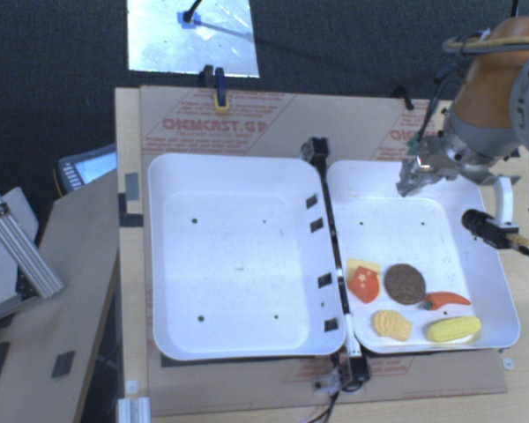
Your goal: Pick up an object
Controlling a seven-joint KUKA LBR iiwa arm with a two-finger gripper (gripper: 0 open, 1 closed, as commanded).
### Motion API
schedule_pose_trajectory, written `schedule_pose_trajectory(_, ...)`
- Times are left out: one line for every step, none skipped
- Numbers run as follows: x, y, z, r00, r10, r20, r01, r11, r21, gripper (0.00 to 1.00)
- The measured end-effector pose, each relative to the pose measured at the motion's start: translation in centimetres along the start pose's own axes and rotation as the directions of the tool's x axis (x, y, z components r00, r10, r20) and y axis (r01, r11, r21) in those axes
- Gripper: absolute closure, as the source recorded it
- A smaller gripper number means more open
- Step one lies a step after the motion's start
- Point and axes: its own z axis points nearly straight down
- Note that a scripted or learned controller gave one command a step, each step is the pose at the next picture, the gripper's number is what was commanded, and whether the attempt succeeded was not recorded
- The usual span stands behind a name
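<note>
Several toy foods lie in the near part of the right bin [383, 227]: a yellow and red piece [363, 280], a brown round cookie [405, 283], a red chili [447, 300], a yellow corn cob [452, 328] and a small yellow ridged piece [391, 325]. My gripper [412, 181] hangs over the far edge of the right bin, well behind the toys and apart from them. Nothing shows between its fingertips.
The left bin [238, 254] lies beside the right one, with black clips [322, 227] along the seam between them. Both rest on a cardboard sheet [247, 122]. A shiny foil square [192, 25] lies beyond the bench. A grey side table [62, 271] stands at the left.
</note>
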Motion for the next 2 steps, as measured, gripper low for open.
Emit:
schedule_pose_trajectory(-7.9, -4.0, -3.1, 1.0, 0.016, 0.004, -0.016, 1.0, 0.007, 1.0)
schedule_pose_trajectory(-10.9, 3.7, -6.5, 1.0, 0.004, 0.004, -0.004, 1.0, -0.001, 1.0)
